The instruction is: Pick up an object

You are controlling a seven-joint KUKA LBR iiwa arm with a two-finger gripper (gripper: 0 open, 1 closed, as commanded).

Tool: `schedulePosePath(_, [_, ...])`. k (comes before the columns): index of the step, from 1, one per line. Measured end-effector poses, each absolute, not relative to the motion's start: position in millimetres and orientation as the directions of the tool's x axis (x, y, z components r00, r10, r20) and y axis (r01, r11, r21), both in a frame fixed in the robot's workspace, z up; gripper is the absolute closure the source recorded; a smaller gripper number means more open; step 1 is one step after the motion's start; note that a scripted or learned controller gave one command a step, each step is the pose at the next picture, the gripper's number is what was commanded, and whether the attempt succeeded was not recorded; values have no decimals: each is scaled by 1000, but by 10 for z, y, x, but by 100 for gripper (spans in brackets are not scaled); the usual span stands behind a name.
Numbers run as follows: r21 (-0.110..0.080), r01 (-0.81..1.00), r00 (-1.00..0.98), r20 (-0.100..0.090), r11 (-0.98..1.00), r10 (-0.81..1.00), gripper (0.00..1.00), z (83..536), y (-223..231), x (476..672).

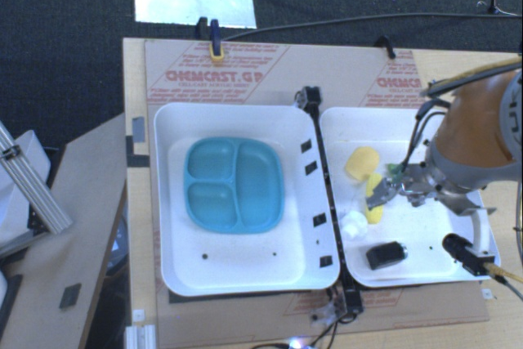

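In the right bin (pixel 458 274), a rounded yellow object (pixel 362 162) lies at the upper left. Below it sits a smaller yellow piece (pixel 375 214), and a small white object (pixel 354 225) rests beside that near the bin's left wall. A black block (pixel 386 255) lies close to the front wall. My gripper (pixel 381 192) reaches in from the right and hovers low over the smaller yellow piece, just below the rounded yellow object. A green bit (pixel 395 171) shows at the gripper's upper side. The gripper's body hides what lies directly beneath it.
The left bin (pixel 176 257) holds a blue divided plate (pixel 234 184). A black-clipped divider (pixel 323 184) separates the two bins. The grey arm with its orange band (pixel 478 123) covers the right bin's right half. A black part (pixel 462 251) juts out near the bin's front right corner.
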State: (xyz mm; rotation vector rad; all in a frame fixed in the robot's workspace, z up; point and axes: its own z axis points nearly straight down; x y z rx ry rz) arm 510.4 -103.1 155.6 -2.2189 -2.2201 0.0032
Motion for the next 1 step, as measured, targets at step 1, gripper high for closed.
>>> schedulePosePath(1, [-4,1000,0,1,0,1000,0,934,-1054,5105])
